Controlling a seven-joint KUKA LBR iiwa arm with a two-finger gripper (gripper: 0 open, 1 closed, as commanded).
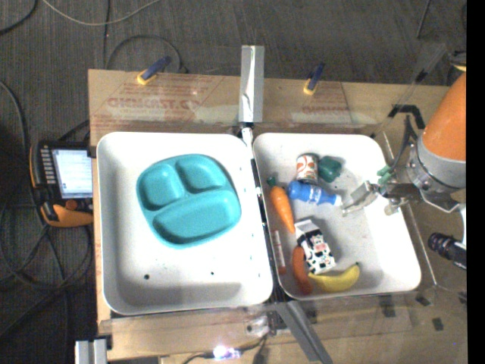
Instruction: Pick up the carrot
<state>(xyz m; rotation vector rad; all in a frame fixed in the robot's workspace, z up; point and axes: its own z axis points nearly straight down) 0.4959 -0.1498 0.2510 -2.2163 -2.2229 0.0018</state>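
The orange carrot (282,209) lies lengthwise along the left wall of the right bin (394,273), its green tip pointing to the back. A blue bottle (311,194) touches its right side. My gripper (375,202) hovers over the right part of that bin, well to the right of the carrot and apart from it. It is open, with nothing between its fingers.
Around the carrot in the right bin are a small can (306,165), a green object (330,168), a cow-patterned carton (315,252), a banana (334,277) and a red sausage (300,269). The left bin (121,279) holds a teal divided plate (189,199).
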